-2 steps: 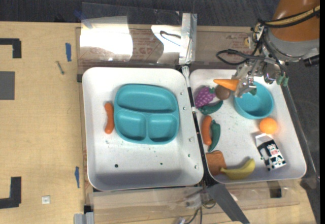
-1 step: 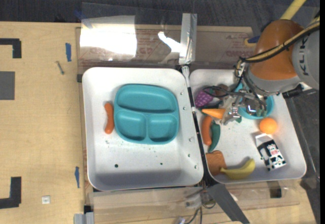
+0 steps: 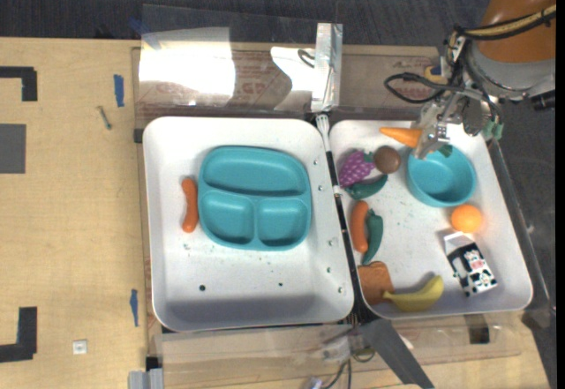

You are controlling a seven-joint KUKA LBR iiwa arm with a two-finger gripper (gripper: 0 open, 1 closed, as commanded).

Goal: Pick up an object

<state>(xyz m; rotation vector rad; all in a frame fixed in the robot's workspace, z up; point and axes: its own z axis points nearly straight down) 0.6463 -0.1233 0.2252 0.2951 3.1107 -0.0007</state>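
1. Gripper (image 3: 433, 138): at the right bin's (image 3: 512, 290) far edge, over the carrot (image 3: 399, 136) and the near rim of the teal bowl (image 3: 441, 177); whether it is spread or pinching cannot be told.
2. Right bin, crowded left side: purple grapes (image 3: 355, 168), brown ball (image 3: 387, 159), sausage (image 3: 359, 225) on a dark green piece (image 3: 373, 233), all close to the dividing wall.
3. Near edge: banana (image 3: 415, 294) touching a brown slab (image 3: 373, 280); black-and-white carton (image 3: 470, 265) near the right wall; orange (image 3: 467, 219) just beside the bowl.
4. Left bin (image 3: 168, 290): teal divided tray (image 3: 255, 197) central, second sausage (image 3: 189, 205) at its left; open floor along the near edge.
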